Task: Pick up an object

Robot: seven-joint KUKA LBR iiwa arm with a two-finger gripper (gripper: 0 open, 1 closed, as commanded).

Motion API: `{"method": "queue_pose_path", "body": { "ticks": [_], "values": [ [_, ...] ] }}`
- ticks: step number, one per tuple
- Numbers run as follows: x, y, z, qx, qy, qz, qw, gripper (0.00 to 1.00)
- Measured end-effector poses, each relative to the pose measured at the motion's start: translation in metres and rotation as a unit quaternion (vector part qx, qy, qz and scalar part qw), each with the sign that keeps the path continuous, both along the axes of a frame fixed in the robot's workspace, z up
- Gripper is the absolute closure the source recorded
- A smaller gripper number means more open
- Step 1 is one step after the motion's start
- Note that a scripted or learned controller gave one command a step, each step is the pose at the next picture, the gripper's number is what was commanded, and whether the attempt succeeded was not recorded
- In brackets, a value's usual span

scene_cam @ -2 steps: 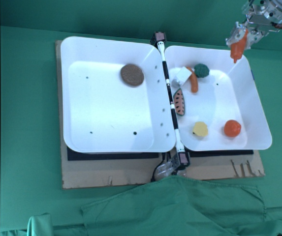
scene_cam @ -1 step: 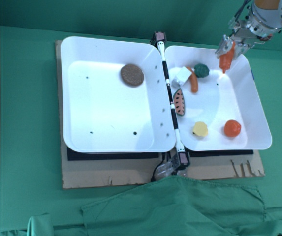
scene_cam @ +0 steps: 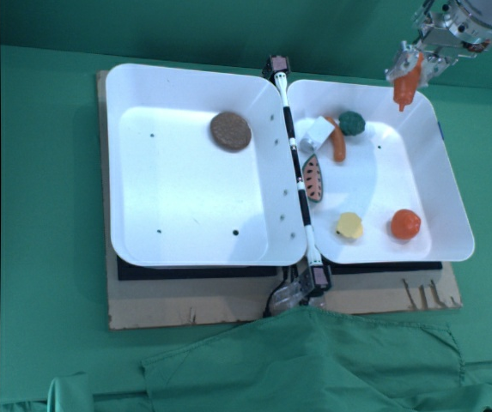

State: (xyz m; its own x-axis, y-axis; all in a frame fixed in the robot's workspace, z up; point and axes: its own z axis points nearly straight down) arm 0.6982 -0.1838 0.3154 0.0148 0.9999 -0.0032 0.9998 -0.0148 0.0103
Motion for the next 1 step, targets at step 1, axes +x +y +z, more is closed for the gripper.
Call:
{"method": "queue_pose_path", "body": {
  "ticks": [1],
  "values": [
    [0.005,0.0014,0.068,-0.0004,-0.001,-0.006,1.0,1.0]
  ]
}}
